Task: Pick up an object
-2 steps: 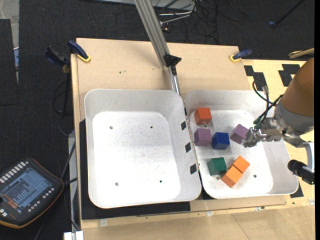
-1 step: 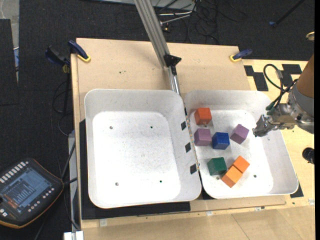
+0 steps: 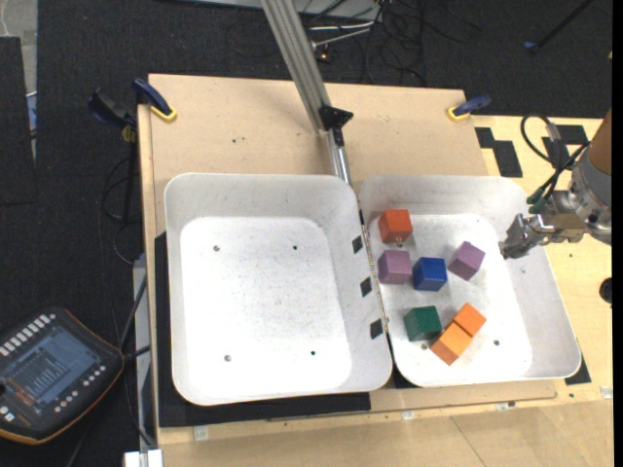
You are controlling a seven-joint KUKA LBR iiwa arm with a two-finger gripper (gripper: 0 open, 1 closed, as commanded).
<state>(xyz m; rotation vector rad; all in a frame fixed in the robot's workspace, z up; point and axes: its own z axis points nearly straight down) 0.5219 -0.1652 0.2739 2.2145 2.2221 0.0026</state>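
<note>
A: Where does the end effector (image 3: pixel 513 241) sit?

B: Over the right bin (image 3: pixel 545 300), at its 3 o'clock rim, carrying nothing; I cannot tell how it is set.

A: And the nearest thing to pick?

B: The purple cube (image 3: pixel 468 259), near, at about 8 o'clock from the end effector. The blue cube (image 3: pixel 429 273) lies just beyond it, same direction.

A: So the move?

B: I'd judge a short reach toward 8 o'clock, then down.

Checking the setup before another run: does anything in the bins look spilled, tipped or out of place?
Nothing stands out. The blocks, such as the blue block and green block, all sit loosely clustered inside the right bin. The gripper is over that bin's right edge.
</note>
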